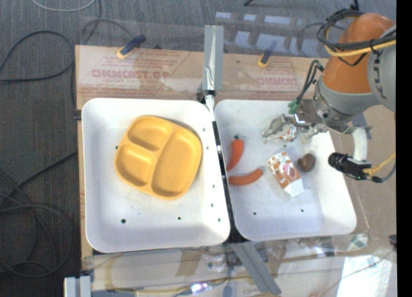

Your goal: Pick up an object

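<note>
orange sausage lengthwise left-right, right end slightly up, hand beyond, grip state unclear

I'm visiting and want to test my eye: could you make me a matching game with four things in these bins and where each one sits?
Things:
1. yellow tray
2. carrot
3. sausage
4. brown ball

Places:
A. near the right bin's left wall
B. right of the carton
C. in the left bin
D. just below the carrot

Pairs: 1-C, 2-A, 3-D, 4-B
</note>
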`<act>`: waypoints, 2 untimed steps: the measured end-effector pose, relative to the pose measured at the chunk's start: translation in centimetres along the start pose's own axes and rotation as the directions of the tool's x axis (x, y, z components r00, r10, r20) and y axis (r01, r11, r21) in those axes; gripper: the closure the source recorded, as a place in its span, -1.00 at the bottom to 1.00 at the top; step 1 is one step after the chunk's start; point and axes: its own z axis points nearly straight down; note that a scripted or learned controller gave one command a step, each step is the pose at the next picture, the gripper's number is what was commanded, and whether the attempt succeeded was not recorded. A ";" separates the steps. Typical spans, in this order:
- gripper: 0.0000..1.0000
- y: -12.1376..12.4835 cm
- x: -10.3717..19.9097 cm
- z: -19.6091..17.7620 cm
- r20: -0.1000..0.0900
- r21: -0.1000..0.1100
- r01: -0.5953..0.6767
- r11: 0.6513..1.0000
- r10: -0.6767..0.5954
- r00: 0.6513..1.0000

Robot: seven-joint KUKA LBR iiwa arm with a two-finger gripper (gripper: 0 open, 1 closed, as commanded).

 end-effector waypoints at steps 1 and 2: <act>-1.00 1.8 -4.6 11.9 0.000 -0.002 -0.006 1.000 0.006 1.000; 1.00 1.8 -4.6 11.4 -0.002 0.002 -0.006 1.000 0.006 1.000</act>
